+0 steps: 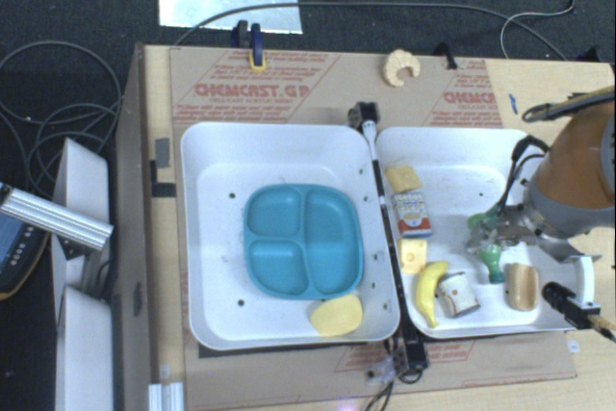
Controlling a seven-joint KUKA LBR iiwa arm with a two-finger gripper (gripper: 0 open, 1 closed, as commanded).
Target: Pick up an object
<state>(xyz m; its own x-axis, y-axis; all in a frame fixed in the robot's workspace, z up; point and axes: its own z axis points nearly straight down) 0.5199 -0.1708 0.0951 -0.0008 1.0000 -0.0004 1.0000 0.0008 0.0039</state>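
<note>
You have the arm (577, 173) low over the right bin (452, 144); whether the gripper (493, 241) is clenched or released, you cannot tell. The green toy (491, 260) beneath it looks light, hard and slick, so take it across its narrow middle.

Two white bins sit side by side: the left bin (217, 159) carries a turquoise divided plate (303, 241) and a pale yellow piece (336, 315). In the right bin (452, 154) lie a yellow banana (429, 289), a tan block (403, 178), a red, white and blue carton (413, 213), a light yellow cube (413, 255), a green item (489, 255) and a beige loaf shape (521, 286). The desk (289, 82) is tan cardboard with red lettering. The arm (577, 173) is grey with an orange band.
</note>
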